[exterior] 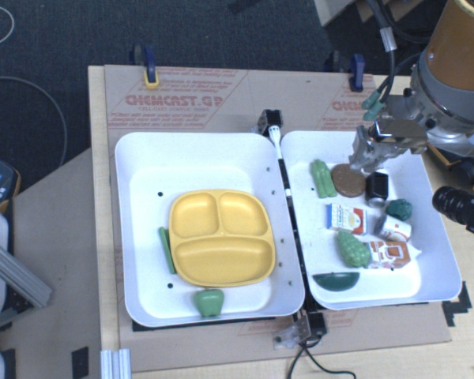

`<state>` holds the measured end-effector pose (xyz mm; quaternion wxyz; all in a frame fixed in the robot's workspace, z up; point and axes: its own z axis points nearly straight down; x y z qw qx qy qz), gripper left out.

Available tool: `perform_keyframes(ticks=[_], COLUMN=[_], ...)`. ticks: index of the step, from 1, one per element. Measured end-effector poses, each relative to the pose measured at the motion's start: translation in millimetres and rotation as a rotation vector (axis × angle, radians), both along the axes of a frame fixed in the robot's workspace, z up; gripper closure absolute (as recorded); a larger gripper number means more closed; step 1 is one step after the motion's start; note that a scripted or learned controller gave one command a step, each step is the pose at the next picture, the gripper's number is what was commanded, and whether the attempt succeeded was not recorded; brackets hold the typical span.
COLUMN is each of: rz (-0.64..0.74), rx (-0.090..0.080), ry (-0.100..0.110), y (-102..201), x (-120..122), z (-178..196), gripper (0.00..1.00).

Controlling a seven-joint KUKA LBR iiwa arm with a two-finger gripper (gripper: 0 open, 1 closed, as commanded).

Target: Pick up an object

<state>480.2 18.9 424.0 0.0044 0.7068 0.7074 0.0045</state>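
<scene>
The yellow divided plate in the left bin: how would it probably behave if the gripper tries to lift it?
The yellow divided plate looks like moulded plastic, so probably stiff and light. It lies flat and broad in the left bin, so it should not roll, but grasping probably needs its raised rim. Its glossy surface may slip.

I see my gripper [369, 158] hemmed in: brown disc [348, 181] just below-left, black block [377, 186] right beneath, green pickle [324, 178] further left. Open bin floor [324, 150] lies only left of the fingers, toward the divider.
</scene>
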Motion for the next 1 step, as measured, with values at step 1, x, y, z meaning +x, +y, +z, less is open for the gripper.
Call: perform_keyframes(ticks=[1], rz=[0.0], rx=[0.0], ry=[0.025], y=[36.8], x=[-2.3], z=[-157.8], gripper=[1.0])
